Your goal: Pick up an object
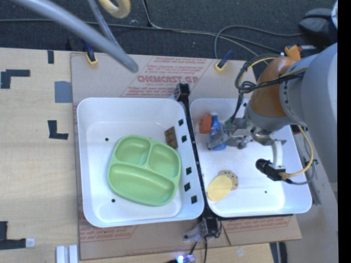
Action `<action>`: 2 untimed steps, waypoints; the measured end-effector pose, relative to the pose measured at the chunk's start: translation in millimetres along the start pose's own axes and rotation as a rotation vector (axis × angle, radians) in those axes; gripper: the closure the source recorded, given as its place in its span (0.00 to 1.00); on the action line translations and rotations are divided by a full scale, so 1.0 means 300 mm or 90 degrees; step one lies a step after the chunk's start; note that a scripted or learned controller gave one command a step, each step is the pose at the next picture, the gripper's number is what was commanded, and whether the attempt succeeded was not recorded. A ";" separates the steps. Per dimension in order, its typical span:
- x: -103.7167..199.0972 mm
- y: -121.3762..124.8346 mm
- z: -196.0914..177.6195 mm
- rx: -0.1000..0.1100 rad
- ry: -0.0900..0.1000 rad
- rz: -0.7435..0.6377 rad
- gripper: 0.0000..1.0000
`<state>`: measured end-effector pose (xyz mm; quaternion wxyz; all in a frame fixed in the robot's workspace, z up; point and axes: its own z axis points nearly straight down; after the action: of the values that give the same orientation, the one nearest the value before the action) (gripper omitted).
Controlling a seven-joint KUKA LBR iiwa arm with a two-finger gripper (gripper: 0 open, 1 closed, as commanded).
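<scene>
1. Progress first: you should judge the pick as under way but not finished, since nothing has been lifted clear of either bin.
2. Nearest the front edge of the right-hand shallow white bin [296, 204] lies a flat pale-yellow round piece with a speckled top [221, 186], close to the bin's left wall and well apart from the arm's tool.
3. In the left-hand shallow white bin [88, 147] you can see a light-green plastic divided plate [145, 170] filling the middle, with a small dark brown block [171, 137] just beyond it against the right wall.
4. Further back in the right bin, near its far-left corner, a small blue plastic object [215, 133] sits touching a small orange object [205, 124]; the blue one is the likely target.
5. The two-finger gripper [233, 137] is down at bin level just beside the blue object, reaching in from the right edge.
6. You cannot tell whether the tool is spread or pressed together: its tip is small, dark and tangled with cables, and contact with the blue object is unclear.
7. What remains, by this reading: secure a grasp and raise the object.
8. The grey arm with the orange band [307, 92] covers the right bin's far-right corner, so anything lying there is hidden from you.
</scene>
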<state>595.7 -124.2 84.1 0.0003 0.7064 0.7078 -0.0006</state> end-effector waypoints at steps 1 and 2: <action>-0.001 0.002 -0.042 -0.001 -0.001 0.000 1.00; 0.003 0.024 -0.249 -0.003 0.000 0.000 1.00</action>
<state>603.0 -123.1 158.8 0.0021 0.7065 0.7077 0.0013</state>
